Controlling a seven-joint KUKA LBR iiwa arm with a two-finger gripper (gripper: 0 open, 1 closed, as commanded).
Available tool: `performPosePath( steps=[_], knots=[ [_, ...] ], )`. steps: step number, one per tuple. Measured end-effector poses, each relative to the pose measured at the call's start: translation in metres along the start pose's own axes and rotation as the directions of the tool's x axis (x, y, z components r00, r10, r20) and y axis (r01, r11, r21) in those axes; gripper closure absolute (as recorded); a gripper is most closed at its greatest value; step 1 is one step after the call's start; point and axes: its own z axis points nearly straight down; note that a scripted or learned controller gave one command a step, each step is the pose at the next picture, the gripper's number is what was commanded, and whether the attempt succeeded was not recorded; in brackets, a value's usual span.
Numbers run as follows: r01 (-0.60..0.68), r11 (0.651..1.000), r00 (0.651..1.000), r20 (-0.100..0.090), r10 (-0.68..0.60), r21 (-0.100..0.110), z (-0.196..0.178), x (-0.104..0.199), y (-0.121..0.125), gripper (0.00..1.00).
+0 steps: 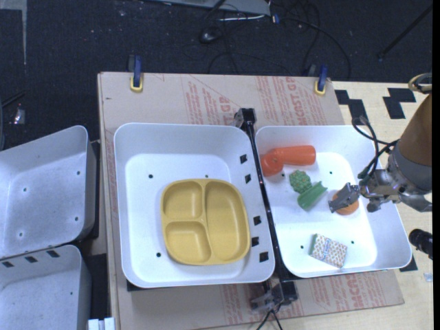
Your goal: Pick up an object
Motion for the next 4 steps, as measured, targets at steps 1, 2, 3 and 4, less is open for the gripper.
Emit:
performPosePath(
  steps=[1, 2, 3, 4],
  knots=[
    [0.004, 1.0, 1.0, 0.003, -0.004, -0.012, -0.006, 0.0, 0.003, 0.0],
    [0.001, 1.0, 1.0, 0.002, -0.001, -0.008, 0.045, -0.005, -0.005, 0.0],
    [0.001, 1.0, 1.0, 0.001, -0.001, -0.008, 0.095, -0.014, -0.009, 0.0],
    [0.002, 1.0, 1.0, 0.003, -0.002, -0.015, 0.114, -0.014, -0.008, 0.0]
  ],
)
